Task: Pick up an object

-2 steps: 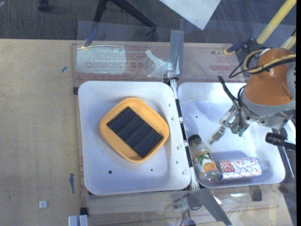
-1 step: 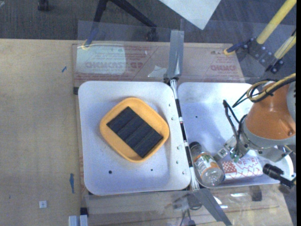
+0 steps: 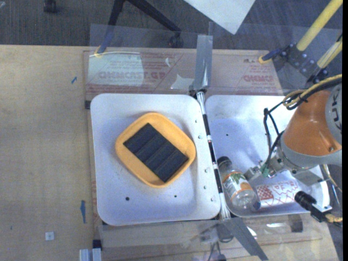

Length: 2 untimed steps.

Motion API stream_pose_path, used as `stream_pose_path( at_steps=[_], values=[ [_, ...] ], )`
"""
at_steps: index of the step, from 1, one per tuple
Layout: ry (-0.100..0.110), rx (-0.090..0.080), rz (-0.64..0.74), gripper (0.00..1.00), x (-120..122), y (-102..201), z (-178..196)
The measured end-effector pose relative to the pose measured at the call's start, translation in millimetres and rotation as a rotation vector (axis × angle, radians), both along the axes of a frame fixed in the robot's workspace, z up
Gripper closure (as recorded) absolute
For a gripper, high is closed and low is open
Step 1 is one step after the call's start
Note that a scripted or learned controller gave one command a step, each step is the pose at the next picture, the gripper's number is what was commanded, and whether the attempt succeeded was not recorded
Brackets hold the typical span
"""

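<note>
In the right bin (image 3: 239, 124), a clear plastic bottle (image 3: 238, 185) with a black cap and an orange and green label lies on its side near the front left corner. Just right of it lies a flat white packet (image 3: 277, 192) with a red pattern. My gripper (image 3: 255, 174) is low over the bin's front, right beside the bottle and above the packet's left end. I see nothing lifted off the bin floor. The arm's orange band (image 3: 309, 130) sits above the gripper and hides part of the bin.
The left bin (image 3: 109, 200) holds a yellow-orange dish (image 3: 126, 155) with a black ribbed pad (image 3: 156, 151) in it. A ridge (image 3: 209, 156) divides the two bins. A clear panel stands behind the bins, and an office chair base is on the floor beyond.
</note>
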<state>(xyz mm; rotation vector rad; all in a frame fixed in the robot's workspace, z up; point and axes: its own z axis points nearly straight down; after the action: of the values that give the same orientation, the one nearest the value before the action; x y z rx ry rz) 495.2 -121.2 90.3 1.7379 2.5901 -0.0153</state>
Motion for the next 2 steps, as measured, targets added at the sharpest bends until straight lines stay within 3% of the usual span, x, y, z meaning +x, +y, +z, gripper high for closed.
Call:
stream_pose_path(
  at_steps=[1, 2],
  values=[
    [0.012, 0.021, -0.089, 0.0, -13.4, 61.9, 94.1],
    [0.009, 0.02, -0.199, 0.0, 27.9, 35.6, 112.8]
  ],
)
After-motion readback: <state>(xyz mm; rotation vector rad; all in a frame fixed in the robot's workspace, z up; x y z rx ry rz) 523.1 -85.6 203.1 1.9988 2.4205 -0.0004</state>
